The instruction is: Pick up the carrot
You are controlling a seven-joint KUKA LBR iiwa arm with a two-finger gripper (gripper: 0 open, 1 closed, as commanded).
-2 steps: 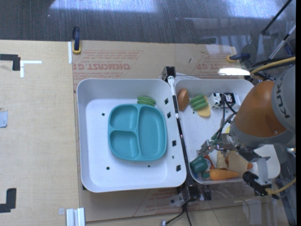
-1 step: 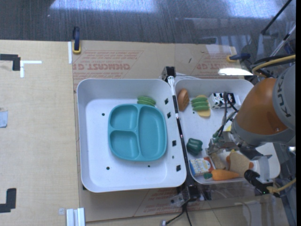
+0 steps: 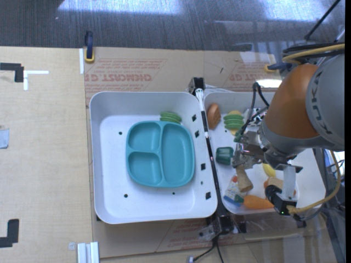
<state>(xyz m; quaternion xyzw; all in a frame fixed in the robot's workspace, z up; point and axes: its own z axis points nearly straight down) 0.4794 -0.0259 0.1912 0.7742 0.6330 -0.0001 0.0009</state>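
**Arm over right bin, carrot at near edge**

From my feed: arm (image 3: 307, 108) reaches in from the right, w/ orange band sitting over the right bin (image 3: 318, 163). Gripper (image 3: 241, 159) hangs low above the bin's middle, amid the food items. Can't tell how far the fingers are apart, or whether anything's between them; wrist hardware blocks my look.

Carrot (image 3: 256, 203) lies flat along the near edge of the right bin, below the gripper and apart from it. Just left of it, a small white-and-blue packet (image 3: 232, 193). A tan piece (image 3: 243, 181) sits right under the gripper. Dark green pepper-like item (image 3: 224, 155) is beside the gripper on its left. Further back: brown oval item (image 3: 213, 115) and a yellow-green ridged one (image 3: 235, 119).

Left bin (image 3: 104, 163) holds a teal divided plate (image 3: 160, 153), w/ a green pod-like thing (image 3: 170, 116) at its far rim.
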